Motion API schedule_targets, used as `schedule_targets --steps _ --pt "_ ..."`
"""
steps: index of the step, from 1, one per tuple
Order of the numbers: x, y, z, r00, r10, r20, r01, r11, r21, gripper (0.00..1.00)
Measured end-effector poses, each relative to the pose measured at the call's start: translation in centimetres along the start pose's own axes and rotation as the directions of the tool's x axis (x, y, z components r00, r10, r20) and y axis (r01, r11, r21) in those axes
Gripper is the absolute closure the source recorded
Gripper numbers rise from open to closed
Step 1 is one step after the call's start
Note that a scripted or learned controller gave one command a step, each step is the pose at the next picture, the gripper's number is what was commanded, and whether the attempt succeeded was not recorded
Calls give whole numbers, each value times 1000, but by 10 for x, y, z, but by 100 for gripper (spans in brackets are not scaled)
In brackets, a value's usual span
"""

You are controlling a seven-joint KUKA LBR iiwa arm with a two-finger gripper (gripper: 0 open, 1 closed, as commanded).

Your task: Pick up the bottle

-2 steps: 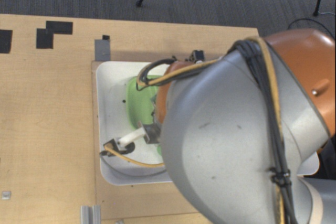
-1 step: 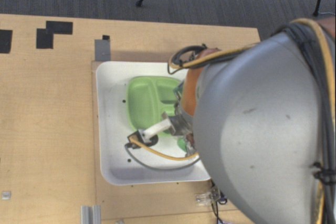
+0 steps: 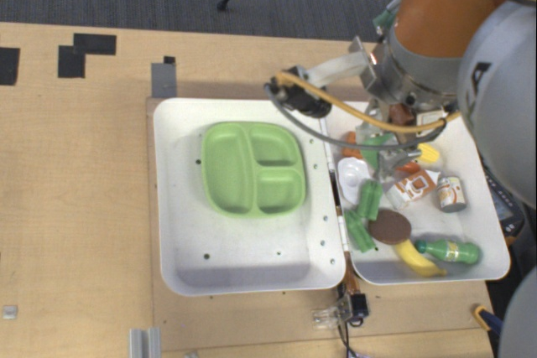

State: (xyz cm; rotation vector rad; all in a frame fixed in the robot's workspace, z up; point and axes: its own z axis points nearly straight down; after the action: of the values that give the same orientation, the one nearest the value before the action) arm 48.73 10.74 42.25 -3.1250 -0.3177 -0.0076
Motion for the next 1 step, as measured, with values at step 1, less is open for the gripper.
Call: schedule_targets --steps 1 --pt "11 -60 117 999 -46 7 46 999 0 100"
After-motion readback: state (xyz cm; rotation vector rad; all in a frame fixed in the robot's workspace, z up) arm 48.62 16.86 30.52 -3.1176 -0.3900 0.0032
